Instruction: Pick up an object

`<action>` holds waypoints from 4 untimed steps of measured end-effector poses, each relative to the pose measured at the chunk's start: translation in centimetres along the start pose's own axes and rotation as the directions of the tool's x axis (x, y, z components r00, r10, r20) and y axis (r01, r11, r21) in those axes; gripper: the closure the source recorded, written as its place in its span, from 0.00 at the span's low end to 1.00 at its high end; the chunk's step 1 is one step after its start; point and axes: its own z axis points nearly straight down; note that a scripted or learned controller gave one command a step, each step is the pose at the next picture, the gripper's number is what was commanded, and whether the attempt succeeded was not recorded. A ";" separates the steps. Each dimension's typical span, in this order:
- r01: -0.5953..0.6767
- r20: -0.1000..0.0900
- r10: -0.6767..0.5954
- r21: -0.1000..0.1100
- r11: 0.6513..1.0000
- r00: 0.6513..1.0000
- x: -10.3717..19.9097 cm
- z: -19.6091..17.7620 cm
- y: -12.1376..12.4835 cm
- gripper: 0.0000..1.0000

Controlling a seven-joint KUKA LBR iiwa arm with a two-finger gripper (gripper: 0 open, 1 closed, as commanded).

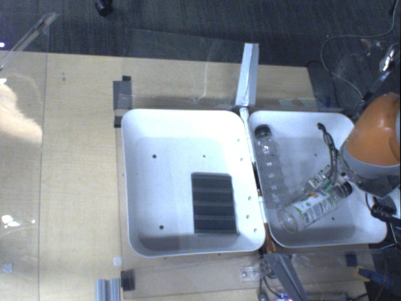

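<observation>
Left bin (135, 168): holds one dark ribbed rectangular pad (213, 202), lying flat toward the near right of the bin floor, long axis running far to near.

Right bin (376, 231): holds two clear plastic bottles. One bottle with a dark cap (267, 155) lies along the left wall, cap at the far end, long axis far to near. The second, labelled bottle (312, 209) lies slantwise on the near half of the floor, its broad base near and left, its neck far and right.

Arm (374, 144): the orange band and grey wrist hang over the right side of the right bin, reaching in from the right.

Tool (327, 179): sits low in the right bin, just at the neck end of the labelled bottle. The wrist and cabling crowd it, so I cannot tell how it is set, nor whether it has hold of anything.

Key relation: the labelled bottle stretches away from the tool toward the near left, so the tool meets it at the neck end, not at mid-body. The capped bottle lies farther left, well apart from the tool; the pad is in the other bin.

Judgement: a grasp on the labelled bottle looks the likeliest target; a round, clear body could roll or slip under a closing grip.

Worktop (75, 168): pale wood, carrying both bins side by side.
</observation>
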 end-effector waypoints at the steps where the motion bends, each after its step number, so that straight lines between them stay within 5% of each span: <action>1: 0.111 -0.013 -0.110 0.011 0.994 0.994 2.9 -5.0 6.2 1.00; 2: 0.435 -0.013 -0.435 0.005 0.900 0.900 0.5 -5.3 9.3 1.00; 3: 0.115 -0.011 -0.115 0.010 0.993 0.993 -3.2 -5.6 8.3 1.00; 4: 0.115 -0.011 -0.115 0.010 0.993 0.993 -3.2 -5.6 8.3 0.00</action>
